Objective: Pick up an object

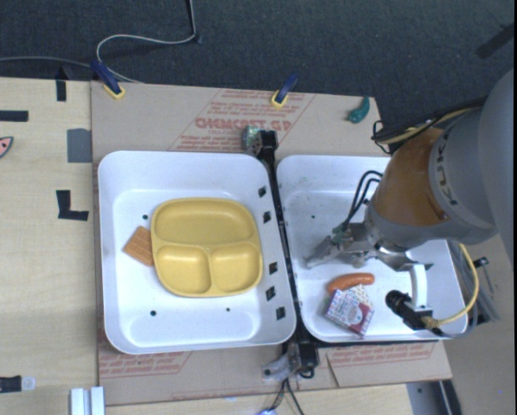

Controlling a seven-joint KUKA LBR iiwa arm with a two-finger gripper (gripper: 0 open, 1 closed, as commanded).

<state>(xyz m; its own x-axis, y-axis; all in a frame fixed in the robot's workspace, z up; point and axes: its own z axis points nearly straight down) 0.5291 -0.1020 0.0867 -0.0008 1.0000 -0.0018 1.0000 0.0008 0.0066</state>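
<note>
Camera view: tool (pixel 321 253) low in the right bin (pixel 431 331), fingers splayed apart, gripping nothing, just above the sausage (pixel 352 280) lying beside a packet (pixel 350 309); sausage is probably light, smooth, apt to roll, best pinched mid-length across its narrow width.

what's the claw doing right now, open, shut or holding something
Claw: low in the right bin, just above the toy sausage; nothing is seen between its fingers, and open or shut cannot be told.
</note>
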